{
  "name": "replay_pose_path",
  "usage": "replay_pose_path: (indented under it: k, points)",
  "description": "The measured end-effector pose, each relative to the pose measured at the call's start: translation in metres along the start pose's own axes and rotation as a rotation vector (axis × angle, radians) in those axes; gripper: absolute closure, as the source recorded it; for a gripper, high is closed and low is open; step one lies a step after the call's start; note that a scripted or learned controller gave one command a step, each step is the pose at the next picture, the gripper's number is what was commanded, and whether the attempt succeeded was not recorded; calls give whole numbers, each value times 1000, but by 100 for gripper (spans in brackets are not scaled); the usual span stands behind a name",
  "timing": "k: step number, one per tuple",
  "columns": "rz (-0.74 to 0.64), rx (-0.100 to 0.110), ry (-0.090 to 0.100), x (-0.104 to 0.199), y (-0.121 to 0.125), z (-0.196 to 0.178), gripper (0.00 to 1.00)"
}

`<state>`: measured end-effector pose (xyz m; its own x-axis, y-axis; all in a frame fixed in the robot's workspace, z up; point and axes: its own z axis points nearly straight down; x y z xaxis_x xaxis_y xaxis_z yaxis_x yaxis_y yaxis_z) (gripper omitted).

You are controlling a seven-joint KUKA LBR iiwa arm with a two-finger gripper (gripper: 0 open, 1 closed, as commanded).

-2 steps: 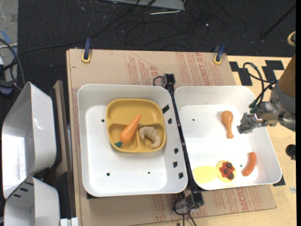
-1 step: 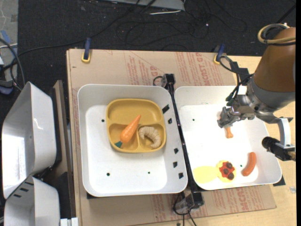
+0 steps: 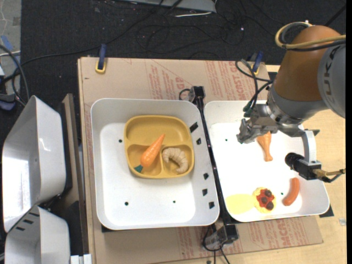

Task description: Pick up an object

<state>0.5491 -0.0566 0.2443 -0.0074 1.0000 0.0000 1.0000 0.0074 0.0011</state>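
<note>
A cardboard-covered worktop (image 3: 159,78) is carrying two glossy white bins above a dark floor strewn with cables. The left bin (image 3: 110,202) is holding a yellow divided plate (image 3: 135,126) with a tapered carrot (image 3: 152,150) and a curled shrimp (image 3: 176,159). In the right bin (image 3: 228,139), the end effector (image 3: 247,133) is hovering just beside a drumstick (image 3: 266,146), its opening impossible to tell, while a sausage (image 3: 291,192) and a fried egg with berries (image 3: 250,201) are lying near the front rim, leaving the middle bare.

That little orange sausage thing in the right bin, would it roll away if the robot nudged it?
The sausage looks rounded and slim, so a sideways push would probably roll it. It lies close to the right bin's wall, which would likely stop it soon. Its glossy, toy-like surface suggests it is light, stiff and perhaps slippery.
</note>
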Motion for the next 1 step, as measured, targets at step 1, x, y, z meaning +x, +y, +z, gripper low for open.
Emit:
replay_pose_path:
  k: [1]
  points:
    - [0,-2,1,44,21,-6,100]
